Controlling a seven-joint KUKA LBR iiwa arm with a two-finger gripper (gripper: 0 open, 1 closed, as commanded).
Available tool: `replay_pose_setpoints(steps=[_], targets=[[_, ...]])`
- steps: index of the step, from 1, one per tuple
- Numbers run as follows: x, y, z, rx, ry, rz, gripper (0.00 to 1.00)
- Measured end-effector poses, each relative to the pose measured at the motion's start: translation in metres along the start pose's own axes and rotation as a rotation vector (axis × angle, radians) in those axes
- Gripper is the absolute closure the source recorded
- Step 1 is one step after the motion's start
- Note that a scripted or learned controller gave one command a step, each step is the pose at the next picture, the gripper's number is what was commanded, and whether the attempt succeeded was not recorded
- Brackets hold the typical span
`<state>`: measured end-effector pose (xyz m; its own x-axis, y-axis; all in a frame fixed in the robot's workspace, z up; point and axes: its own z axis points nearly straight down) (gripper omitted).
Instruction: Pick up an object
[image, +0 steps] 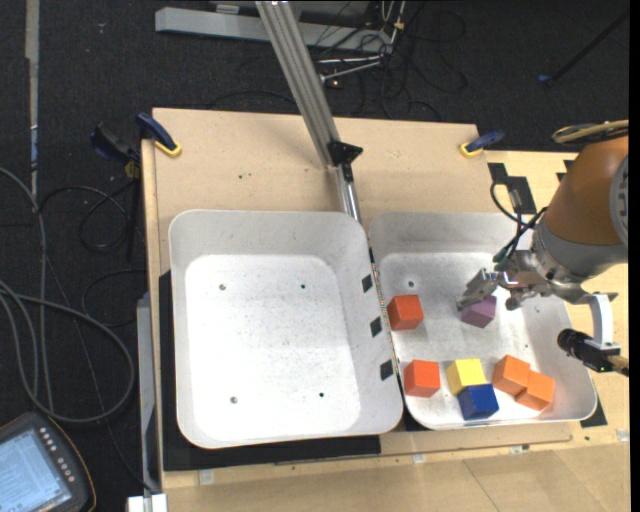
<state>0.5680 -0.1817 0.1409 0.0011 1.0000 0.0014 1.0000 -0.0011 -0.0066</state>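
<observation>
The gripper (481, 293) is reaching in from the right over the right bin (432, 252), its grey fingers angling down toward the purple block (481, 313), which is sitting on the bin floor in the upper right part of that bin. The fingertips are lying just above and to the left of the block's top face, touching or nearly touching it, so the block is lying slightly below and right of the tip as the camera sees it. Whether the fingers are spread, closed, or straddling the block I cannot tell; the slanted look-down is merging them with the block's edge, and nothing is showing the block clearly caught between them. The block is looking roughly cubic, so no long axis is mattering much. The wrist and its cabling are hiding the bin floor just to the right of the block. Further out, an orange block (405, 312) is sitting near the bin's left wall, well apart, and a cluster of orange, yellow and blue blocks is lying along the near edge.
</observation>
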Motion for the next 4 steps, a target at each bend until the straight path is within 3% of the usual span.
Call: replay_pose_setpoints(steps=[1, 2, 4], targets=[[0.000, 0.000, 0.048, -0.005, -0.002, -0.001, 0.00], [0.000, 0.001, 0.036, -0.008, -0.002, 0.000, 1.00], [0.000, 0.006, -0.079, -0.013, -0.004, -0.005, 1.00]])
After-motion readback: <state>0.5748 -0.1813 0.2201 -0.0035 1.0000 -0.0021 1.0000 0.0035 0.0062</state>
